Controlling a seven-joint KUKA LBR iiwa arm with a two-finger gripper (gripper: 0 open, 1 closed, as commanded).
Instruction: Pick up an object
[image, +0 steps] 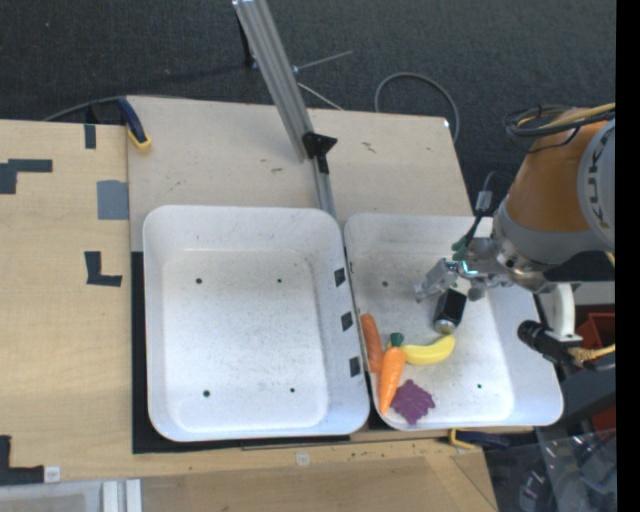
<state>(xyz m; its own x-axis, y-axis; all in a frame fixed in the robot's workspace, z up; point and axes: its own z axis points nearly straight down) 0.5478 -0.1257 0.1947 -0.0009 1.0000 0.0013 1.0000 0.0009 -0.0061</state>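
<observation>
Here the gripper (447, 300) hangs over the right bin (500, 400), just above the banana (430, 351); its jaw state I cannot tell. Carrots (390, 372) crowd alongside, so a descent could nudge them or pinch nothing.

Count from my position at the bench: two white bins, the left bin (245, 320) and the right bin (500, 390). In the right bin I record two carrots, one long (372, 342) and one short (391, 372), one banana (430, 350), one purple piece (412, 401), and one dark cylinder (447, 311). Five loose items in all.
</observation>
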